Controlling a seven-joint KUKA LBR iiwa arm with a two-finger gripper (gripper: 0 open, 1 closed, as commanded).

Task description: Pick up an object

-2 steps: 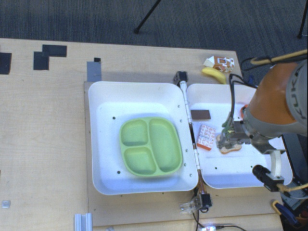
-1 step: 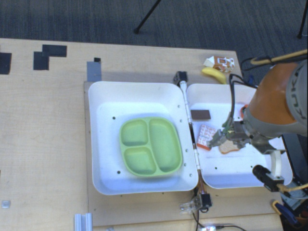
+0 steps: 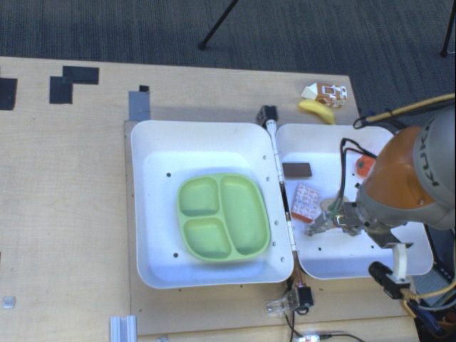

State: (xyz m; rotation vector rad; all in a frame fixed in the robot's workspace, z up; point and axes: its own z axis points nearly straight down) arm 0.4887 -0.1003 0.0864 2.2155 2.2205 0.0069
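A: Where's the gripper [image 3: 322,223]?
B: Low in the right bin [image 3: 313,262], just beside a red-and-white packet [image 3: 306,201]; its fingers look spread, nothing between them.
A: Anything else there?
B: A brown block [image 3: 296,169] above the packet, an orange thing [image 3: 365,165] by the arm. The left bin [image 3: 153,212] holds a green tray [image 3: 222,217]

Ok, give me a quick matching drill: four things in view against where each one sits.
Things:
1. green divided plate
2. dark brown block
3. banana
4. red-and-white packet

Places:
A. on the bench beyond the bins
B. right bin, just left of the gripper
C. left bin
D. right bin, near its far left corner

Pairs: 1-C, 2-D, 3-A, 4-B
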